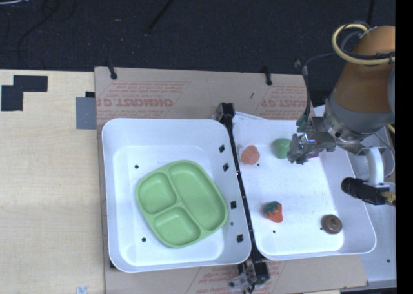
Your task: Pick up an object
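The right bin [303, 235] holds several small objects: a green ball-like item [281, 147] at the back, a pinkish-orange lump [250, 155] near the divider, a red-orange strawberry-like piece with a green top [273, 211] in the middle, and a brown round piece [332, 224] at the front right. My gripper [302, 151] hangs over the back of this bin, just right of the green item and close to it. Nothing shows between its fingers.
The left bin [122, 151] holds a green divided plate [181, 203]. A black divider [235, 183] separates the bins. A black cylindrical part [364, 190] juts over the right bin's right rim. Cardboard lies under both bins.
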Action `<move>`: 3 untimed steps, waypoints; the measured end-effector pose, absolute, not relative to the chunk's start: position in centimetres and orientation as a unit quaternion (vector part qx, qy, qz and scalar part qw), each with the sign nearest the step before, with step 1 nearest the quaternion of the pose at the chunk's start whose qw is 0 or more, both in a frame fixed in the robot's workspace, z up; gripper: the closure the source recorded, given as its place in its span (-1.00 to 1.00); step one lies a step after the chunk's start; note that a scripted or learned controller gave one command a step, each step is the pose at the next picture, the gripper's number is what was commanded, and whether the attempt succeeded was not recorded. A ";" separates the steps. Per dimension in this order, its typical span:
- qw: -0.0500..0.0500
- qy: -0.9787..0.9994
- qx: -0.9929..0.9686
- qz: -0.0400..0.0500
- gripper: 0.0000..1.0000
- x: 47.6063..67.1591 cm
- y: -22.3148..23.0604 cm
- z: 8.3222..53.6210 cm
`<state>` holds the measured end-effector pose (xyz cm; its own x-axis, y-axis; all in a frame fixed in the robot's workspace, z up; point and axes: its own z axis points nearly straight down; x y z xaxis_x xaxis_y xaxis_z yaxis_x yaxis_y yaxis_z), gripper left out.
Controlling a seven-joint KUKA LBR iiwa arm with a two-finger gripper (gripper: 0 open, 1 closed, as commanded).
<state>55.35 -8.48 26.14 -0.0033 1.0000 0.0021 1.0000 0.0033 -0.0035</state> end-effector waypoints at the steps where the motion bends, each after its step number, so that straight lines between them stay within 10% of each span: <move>1: 0.002 -0.708 -0.706 0.001 1.00 53.6 -4.3 26.1; 3: 0.003 -0.709 -0.706 0.001 1.00 50.7 4.7 24.6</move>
<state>50.74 4.72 24.57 -0.0042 1.0000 0.0019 1.0000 0.0042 -0.0057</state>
